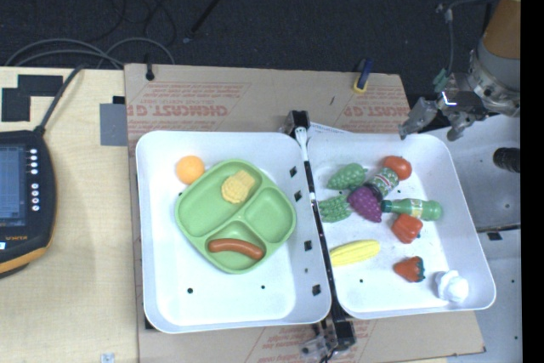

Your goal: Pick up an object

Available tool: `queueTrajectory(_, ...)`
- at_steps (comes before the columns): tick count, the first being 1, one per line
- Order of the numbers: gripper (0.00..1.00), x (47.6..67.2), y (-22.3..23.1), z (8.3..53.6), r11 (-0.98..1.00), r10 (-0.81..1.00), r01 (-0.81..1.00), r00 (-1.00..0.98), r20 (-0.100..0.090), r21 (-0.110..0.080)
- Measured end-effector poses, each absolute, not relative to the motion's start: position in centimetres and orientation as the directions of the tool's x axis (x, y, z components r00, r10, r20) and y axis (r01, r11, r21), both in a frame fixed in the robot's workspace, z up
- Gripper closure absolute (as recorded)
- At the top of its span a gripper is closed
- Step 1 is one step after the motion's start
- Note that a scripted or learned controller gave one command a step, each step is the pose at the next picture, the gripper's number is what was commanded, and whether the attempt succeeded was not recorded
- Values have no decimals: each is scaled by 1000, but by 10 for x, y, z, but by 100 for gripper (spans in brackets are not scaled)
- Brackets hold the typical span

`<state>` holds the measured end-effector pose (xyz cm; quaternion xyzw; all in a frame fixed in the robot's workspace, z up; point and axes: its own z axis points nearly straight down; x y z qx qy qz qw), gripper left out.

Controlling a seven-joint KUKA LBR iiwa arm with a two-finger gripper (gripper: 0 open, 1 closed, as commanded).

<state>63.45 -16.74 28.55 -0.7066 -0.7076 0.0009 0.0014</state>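
Approach step: grey two-finger gripper at right white bin's far edge, fingers spread, unladen; next, descend onto red plastic tomato.

A green divided plate, a yellow corn cob, purple grapes and an orange ball are seen in white bins.

Right of centre in the frame, my pickings lie loose: purple grapes touching a tilted green bottle, yellow corn lower down, a red tomato above, all lying apart from my claw.
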Motion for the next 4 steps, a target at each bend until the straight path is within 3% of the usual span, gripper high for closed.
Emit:
queueTrajectory(1,100,635,-167,295,3,1000,1000,-3,1,-5)
queueTrajectory(2,100,605,-107,407,5,1000,1000,-5,0,8)
queueTrajectory(3,100,562,-27,458,9,1000,1000,-9,3,2)
queueTrajectory(4,100,482,-30,435,1,1000,1000,-1,0,-7)
